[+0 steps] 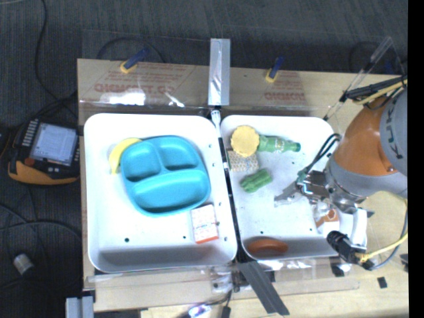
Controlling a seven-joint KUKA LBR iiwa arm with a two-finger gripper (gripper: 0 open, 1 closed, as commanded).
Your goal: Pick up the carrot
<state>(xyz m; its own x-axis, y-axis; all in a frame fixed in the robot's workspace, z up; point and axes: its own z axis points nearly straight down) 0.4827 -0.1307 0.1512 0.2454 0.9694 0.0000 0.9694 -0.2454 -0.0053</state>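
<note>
In the right bin (278, 224), a small orange piece, apparently the carrot (322, 218), pokes out at the front right, mostly hidden under the wrist. My gripper (311, 196) hangs low directly over it, coming in from the right beneath the grey and orange arm (371, 148). The arm's body hides where the gripper meets the orange piece, so I cannot tell whether they touch.
A yellow round lid (244, 140), a green bottle (278, 144) and a green pickle-like piece (256, 179) lie at the right bin's back left. A brown-orange oval (267, 246) rests against its front wall. The left bin (99, 197) holds a blue divided plate (164, 174), a banana (119, 152) and a small carton (205, 224).
</note>
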